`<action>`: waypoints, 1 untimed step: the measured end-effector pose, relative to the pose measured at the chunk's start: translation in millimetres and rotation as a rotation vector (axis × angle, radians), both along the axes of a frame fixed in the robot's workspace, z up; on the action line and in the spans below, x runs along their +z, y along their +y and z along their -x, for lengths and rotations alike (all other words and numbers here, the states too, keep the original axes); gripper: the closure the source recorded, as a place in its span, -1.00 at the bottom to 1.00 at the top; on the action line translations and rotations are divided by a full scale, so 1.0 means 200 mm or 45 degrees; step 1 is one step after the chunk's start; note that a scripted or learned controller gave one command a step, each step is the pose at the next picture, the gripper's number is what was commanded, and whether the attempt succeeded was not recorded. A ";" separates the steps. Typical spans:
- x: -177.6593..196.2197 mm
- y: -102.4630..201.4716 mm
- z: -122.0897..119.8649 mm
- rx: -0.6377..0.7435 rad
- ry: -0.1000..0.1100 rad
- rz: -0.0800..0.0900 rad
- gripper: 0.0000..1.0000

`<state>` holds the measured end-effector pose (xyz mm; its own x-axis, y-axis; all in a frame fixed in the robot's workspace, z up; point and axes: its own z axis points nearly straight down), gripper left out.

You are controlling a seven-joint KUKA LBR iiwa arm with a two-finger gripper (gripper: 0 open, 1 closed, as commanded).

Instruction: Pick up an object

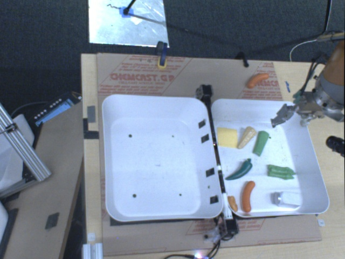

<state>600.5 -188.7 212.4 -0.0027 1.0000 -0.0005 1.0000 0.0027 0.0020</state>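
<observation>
Camera view looks down on a bench (64, 144) topped by a cardboard sheet (178, 72) that carries two shallow white bins side by side; taking the seam between them as the clock centre, the left bin (156, 155) spreads toward nine o'clock and the right bin (307, 161) toward three o'clock. From about two o'clock the grey arm (331, 85) comes in, and its gripper (280, 117) hangs over the upper part of the right bin with nothing between its fingers; whether the fingers sit wide or narrow I cannot tell. Within the right bin, near its centre, lie a yellow block (227, 137), a pale corn cob (247, 137) just beside it toward three o'clock, and a green cylinder (261, 143) next along. Toward five o'clock sit a dark green pepper (240, 170), a green pea pod (281, 171), an orange sausage (247, 196) and a silvery grey piece (284, 199), with a small orange piece (232, 203) at the seam. On the cardboard at one o'clock rests another orange sausage (257, 80)
</observation>
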 end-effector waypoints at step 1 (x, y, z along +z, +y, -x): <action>-0.65 -0.07 0.27 -0.006 0.017 -0.005 -1.00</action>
